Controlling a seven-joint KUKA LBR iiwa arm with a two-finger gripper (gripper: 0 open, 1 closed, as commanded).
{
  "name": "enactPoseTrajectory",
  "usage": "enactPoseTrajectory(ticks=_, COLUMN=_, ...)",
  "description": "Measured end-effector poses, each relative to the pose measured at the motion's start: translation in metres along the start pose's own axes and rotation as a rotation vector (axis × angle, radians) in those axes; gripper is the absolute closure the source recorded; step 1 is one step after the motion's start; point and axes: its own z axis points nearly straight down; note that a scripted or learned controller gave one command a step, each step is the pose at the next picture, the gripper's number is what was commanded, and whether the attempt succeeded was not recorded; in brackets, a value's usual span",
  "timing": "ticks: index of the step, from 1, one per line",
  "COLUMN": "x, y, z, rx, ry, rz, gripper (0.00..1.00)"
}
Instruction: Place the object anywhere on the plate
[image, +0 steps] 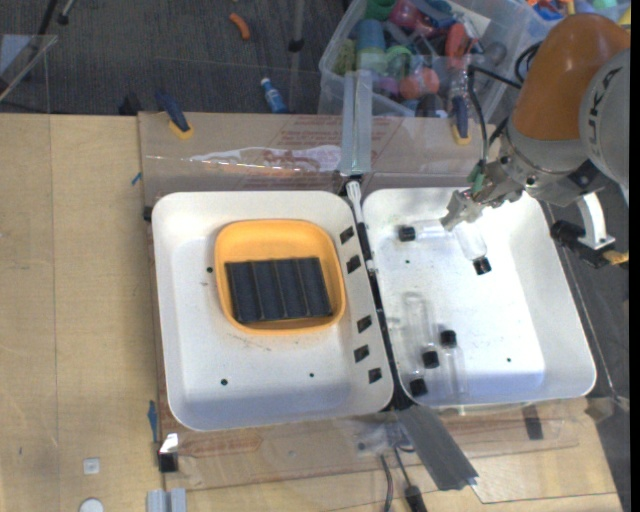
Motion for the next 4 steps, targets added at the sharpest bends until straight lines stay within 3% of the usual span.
enactPoseTrajectory(ticks=1, x=0.024, y=0.009, z=-0.030, rx=-0.001, ry=-0.001, rz=-0.095, gripper=1.00)
enactPoseTrajectory(ticks=2, x=0.026, y=0.010, z=-0.052, rx=-0.002, ry=-0.001, rz=-0.144, gripper=1.00)
enactPoseTrajectory(ticks=4, x=0.000, y=0.001, z=-0.091, rx=-0.002, ry=-0.002, rz=-0.290, gripper=1.00)
